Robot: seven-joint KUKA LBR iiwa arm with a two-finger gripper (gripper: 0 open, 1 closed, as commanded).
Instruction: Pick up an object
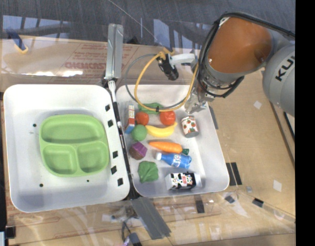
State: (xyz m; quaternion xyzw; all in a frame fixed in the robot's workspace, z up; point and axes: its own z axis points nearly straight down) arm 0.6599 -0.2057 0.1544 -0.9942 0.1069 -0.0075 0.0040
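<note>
On the tabletop point(250, 127): two shallow white bins side by side, the left bin point(19, 152) and the right bin point(216, 158) touching along a clipped middle edge.
Left bin: a green divided tray point(74, 144) lies flat near its centre, with one long compartment at the far side and two smaller ones at the near side.
Right bin, far row: a red tomato point(142, 118) and a red pepper point(168, 118) on either side of a green stem-like piece point(151, 106); a small carton point(131, 115) stands at the left wall.
Right bin, middle: a yellow banana point(160, 131) lies just below the two red pieces, with a green round fruit point(139, 132) to its left and a white strawberry-print can point(190, 126) to its right.
Right bin, near part: an orange carrot point(166, 146), a purple piece point(138, 150), a blue bottle point(175, 160) lying on its side, a green leafy piece point(148, 171) and a black-and-white cow-print carton point(182, 180) close to the near wall.
Arm: reaches in from the right, its orange band point(238, 42) above the far right corner of the right bin.
Gripper point(196, 105): low over the far right part of the right bin, just above the strawberry-print can.
Fingers: their spread cannot be told at this angle, and nothing can be seen between them.
Cable: a yellow and grey loop point(139, 81) curves from the wrist over the far edge of the right bin.
</note>
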